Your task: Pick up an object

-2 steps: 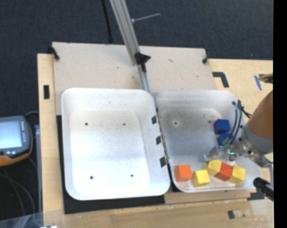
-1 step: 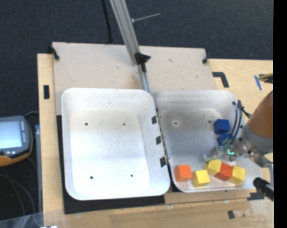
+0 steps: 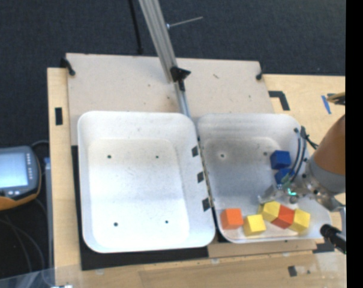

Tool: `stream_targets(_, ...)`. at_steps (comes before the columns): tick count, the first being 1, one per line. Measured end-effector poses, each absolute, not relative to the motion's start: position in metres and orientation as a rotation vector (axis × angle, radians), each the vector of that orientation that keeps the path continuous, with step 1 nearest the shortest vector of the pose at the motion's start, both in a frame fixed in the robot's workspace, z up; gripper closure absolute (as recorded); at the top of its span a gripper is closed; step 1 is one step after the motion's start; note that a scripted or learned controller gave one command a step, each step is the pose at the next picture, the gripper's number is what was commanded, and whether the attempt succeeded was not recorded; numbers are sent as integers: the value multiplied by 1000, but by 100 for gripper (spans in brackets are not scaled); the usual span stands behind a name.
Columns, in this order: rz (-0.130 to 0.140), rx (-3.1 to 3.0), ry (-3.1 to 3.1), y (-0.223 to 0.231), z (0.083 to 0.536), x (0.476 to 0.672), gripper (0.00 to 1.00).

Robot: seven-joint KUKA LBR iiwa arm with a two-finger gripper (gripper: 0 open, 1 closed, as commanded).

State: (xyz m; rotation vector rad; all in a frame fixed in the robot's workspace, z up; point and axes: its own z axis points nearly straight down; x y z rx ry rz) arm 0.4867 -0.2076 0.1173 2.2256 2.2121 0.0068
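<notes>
Pincer (image 3: 281,191): low in right bin (image 3: 241,131), grip state cannot be told.
Blocks crowd the near right rim; bin's left half lies open.

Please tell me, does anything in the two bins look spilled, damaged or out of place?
Nothing stands out. The blocks lie loosely in the right bin: orange, yellow, red and blue. The gripper is beside them.

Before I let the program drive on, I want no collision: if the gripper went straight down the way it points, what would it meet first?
Probably the yellow block directly under the gripper, beside the red block, in the right white bin; depth is uncertain.
</notes>
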Motion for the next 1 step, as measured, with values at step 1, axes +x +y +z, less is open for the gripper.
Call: stream_targets(1,4,2210,2223,-207,98,590,0)
